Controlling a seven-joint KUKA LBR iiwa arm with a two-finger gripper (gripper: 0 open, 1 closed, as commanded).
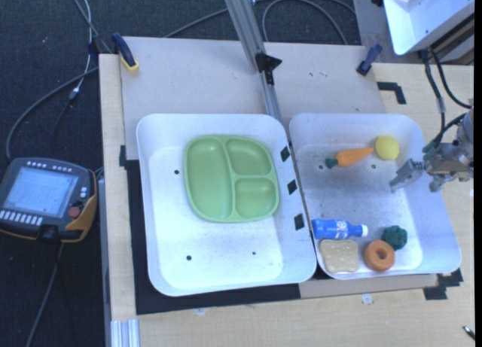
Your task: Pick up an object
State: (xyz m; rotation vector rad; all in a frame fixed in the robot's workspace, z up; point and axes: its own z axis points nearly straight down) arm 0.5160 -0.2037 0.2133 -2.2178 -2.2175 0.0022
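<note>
Two white bins sit side by side on the surface (pixel 196 74). We find the pincer (pixel 422 172) over the right bin's (pixel 429 225) far-right edge; we cannot tell its state, and nothing shows in its grip. Near it lie a carrot (pixel 352 157) touching a lemon (pixel 386 147). Along the front wall: blue bottle (pixel 339 228), bread slice (pixel 338 256), doughnut (pixel 379 255), a dark green item (pixel 394 236) we cannot identify. The left bin (pixel 166 263) holds a green divided plate (pixel 231 178).
</note>
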